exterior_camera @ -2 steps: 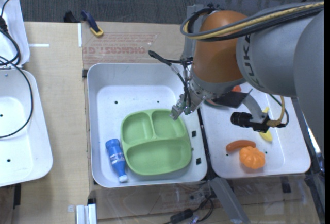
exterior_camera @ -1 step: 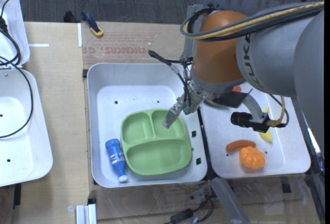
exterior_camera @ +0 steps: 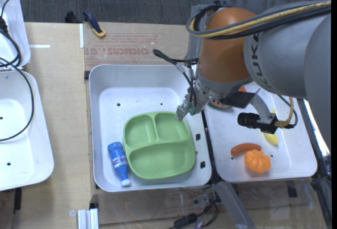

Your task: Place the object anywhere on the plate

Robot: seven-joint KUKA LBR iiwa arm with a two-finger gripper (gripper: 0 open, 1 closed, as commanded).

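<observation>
1. two shallow white bins sit side by side on the bench: the left bin (exterior_camera: 105, 91) and the right bin (exterior_camera: 295, 165).
2. one green plate (exterior_camera: 158, 146) lies in the left bin, smooth plastic, rounded-square, split into three compartments, two small ones at the far side and one long one at the near side.
3. one blue bottle (exterior_camera: 118, 162) with a white cap lies on its side in the left bin, just beside the plate's left edge.
4. the right bin holds one orange pumpkin-like object (exterior_camera: 258, 161), round and ribbed, one orange-red sausage-shaped piece (exterior_camera: 245, 148) touching or just beside it, and one small yellow piece (exterior_camera: 271, 138) partly hidden.
5. one grey arm with an orange band (exterior_camera: 226, 54) reaches in from the right, its wrist bulk over the seam between the bins.
6. the gripper (exterior_camera: 184, 110) points down and leftward over the plate's far right corner; the fingers sit close together at a narrow tip, with nothing visible between them.
</observation>
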